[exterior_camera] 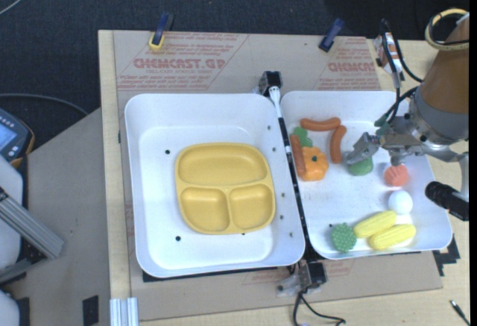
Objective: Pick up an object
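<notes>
My gripper [380, 155] hangs over the middle of the right bin [350, 104], open, with nothing between its fingers. Its left finger [364, 146] sits just above a small green object [360, 166], which it partly covers. A red-orange ball [396, 175] lies just below the right finger. To the left of the gripper are two sausages [320, 124] [337, 144], an orange pepper [314, 166] and a carrot [297, 147]. Toward the bin's front lie a white egg [400, 202], a yellow corn cob [380, 224], another yellow piece [393, 237] and a green broccoli [343, 237].
The left bin [149, 168] holds a yellow three-compartment plate [223, 186]. A black divider clip [270, 82] sits between the bins at the back. The arm's orange band [451, 74] rises at the right edge, with cables [391, 56] beside it.
</notes>
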You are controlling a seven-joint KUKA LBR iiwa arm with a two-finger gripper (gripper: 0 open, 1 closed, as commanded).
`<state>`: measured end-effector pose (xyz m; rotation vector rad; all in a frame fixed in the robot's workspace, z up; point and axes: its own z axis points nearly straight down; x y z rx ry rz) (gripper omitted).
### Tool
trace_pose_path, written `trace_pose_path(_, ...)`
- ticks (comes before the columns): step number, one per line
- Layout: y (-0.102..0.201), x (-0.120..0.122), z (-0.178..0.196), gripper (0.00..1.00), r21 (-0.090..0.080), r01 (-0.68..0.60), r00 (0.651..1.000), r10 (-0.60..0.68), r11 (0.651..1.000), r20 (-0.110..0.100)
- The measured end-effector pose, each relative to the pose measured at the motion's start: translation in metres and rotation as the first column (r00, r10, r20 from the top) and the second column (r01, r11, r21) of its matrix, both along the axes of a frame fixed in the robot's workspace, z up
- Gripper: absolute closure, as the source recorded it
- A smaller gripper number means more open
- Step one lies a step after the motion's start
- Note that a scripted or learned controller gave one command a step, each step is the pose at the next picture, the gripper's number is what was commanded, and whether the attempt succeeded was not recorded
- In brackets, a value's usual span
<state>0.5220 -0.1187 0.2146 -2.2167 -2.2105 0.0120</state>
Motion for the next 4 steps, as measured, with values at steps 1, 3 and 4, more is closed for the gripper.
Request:
trace_pose_path(1,0.000,0.003,0.007,0.00,-0.002,-0.003,1.000,0.003,1.000,0.014)
trace_pose_path(3,-0.003,-0.002,-0.100,0.00,0.000,-0.002,1.000,0.002,1.000,0.006)
trace_pose_path(4,-0.002,-0.003,-0.132,0.00,0.000,-0.002,1.000,0.002,1.000,0.008)
